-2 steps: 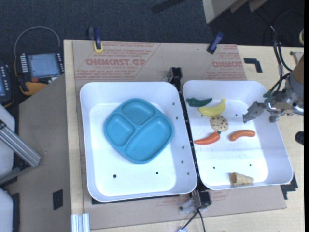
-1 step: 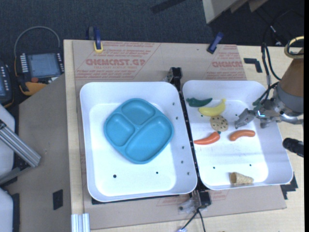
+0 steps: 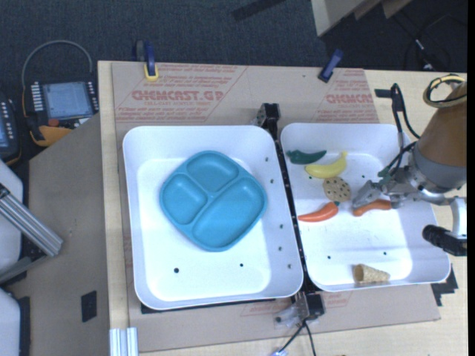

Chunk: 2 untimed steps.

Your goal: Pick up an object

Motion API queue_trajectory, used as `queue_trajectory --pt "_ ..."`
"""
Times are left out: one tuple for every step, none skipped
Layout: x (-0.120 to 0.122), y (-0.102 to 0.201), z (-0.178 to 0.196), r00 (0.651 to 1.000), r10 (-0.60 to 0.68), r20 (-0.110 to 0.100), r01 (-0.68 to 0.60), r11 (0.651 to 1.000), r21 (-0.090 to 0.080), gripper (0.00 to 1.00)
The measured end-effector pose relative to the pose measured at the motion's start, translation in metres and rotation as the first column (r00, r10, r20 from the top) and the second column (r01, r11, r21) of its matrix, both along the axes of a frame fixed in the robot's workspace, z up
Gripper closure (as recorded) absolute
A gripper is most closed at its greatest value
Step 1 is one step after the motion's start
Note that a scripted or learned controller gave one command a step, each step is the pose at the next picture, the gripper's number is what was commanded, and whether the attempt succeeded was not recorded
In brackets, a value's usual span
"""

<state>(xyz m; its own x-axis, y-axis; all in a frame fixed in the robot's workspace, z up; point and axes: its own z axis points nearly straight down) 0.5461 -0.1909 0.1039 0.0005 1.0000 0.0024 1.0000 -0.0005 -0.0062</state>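
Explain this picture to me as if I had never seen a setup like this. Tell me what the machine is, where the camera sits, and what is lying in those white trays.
The picture comes from one camera fixed above a bench, looking down at a slant. The machine is a robot arm, grey with an orange band, reaching in from the right. At its end is a two-finger gripper, low over the right bin; I cannot tell if it is gripping anything.

Two shallow white bins sit side by side. The left bin holds a blue divided plate. The right bin holds toy food: a green piece, a yellow banana, a speckled cookie, two orange pieces, one to the gripper's left and one just beside its tip, and a tan wedge near the front.
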Motion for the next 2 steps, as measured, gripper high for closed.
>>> queue_trajectory --pt "0.002 -0.001 -0.016 1.000 0.001 0.012 0.000 1.000 -0.005 0.00" --pt "0.003 -0.002 -0.005 1.000 0.001 0.015 0.000 1.000 -0.008 1.00"
